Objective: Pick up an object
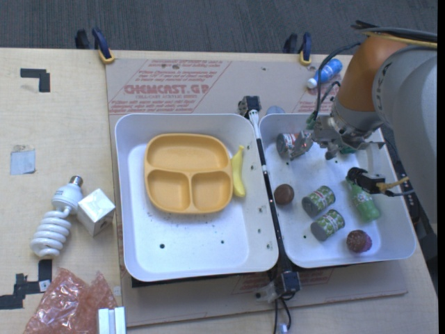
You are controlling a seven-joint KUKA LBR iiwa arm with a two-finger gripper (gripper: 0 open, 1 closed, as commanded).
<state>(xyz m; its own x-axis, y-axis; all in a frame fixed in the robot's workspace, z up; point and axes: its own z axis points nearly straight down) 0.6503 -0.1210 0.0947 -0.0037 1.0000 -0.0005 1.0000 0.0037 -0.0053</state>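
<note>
The right bin (389, 245) holds a brown ball (284, 194), two green cans (318, 200) (327, 224), a green bottle (364, 204) and a dark red ball (359, 241). My gripper (293, 146) hangs low over the bin's far left corner, above the brown ball and apart from it. Its tip looks grey and metallic, and I cannot make out whether anything sits in it. In the left bin (201, 252) lie a yellow divided plate (188, 171) and a small banana (238, 173) at the plate's right edge.
On the bench left of the bins lie a spiral light bulb (54, 221), a white cube (96, 209) and a red mesh bag (69, 305). A blue and white bottle (325, 73) lies behind the right bin. The arm covers that bin's far right side.
</note>
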